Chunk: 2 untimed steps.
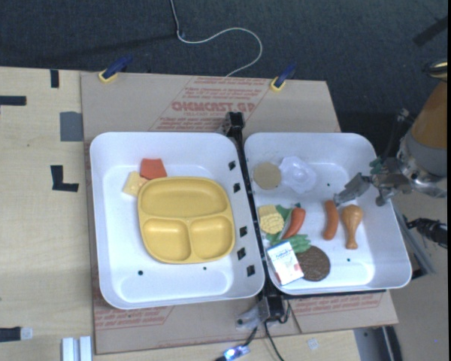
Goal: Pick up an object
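Gripper (367, 186) hangs with fingers apart, holding nothing, over the right white bin (364, 143), tan plastic drumstick (352, 222) just below-left, long axis near-vertical in view

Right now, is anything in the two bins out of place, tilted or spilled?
Nothing is spilled or damaged. The yellow tray lies flat in the left bin but sits slightly askew, with an orange block at its top edge. In the right bin, the toy food lies loosely scattered.

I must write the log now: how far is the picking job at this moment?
Nothing looks picked yet. The gripper hangs by the right bin's right rim, above the chicken leg and sausage, with nothing visibly between its fingers. The grasp and lift are left.
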Motion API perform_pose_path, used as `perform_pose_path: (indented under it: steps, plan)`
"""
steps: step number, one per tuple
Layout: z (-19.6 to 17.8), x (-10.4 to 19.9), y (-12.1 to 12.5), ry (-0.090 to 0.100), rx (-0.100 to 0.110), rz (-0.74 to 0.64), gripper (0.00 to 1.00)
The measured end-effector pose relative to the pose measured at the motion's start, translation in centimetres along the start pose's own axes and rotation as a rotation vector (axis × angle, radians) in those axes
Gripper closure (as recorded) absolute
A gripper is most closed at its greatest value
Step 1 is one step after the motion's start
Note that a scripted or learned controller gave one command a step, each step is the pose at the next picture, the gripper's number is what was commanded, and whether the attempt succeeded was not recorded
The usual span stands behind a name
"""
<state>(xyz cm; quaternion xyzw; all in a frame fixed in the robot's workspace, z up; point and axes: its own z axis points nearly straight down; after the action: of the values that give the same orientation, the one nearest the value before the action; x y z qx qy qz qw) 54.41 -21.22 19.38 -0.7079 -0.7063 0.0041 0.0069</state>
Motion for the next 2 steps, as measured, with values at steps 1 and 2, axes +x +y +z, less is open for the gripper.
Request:
perform_pose_path:
  steps: [1,2]
  plan:
    - [-0.6,0.0,0.3,-0.003,-0.01,-0.003,0.0]
    - [5.5,0.6,-0.7,-0.001,-0.004,-0.003,0.0]
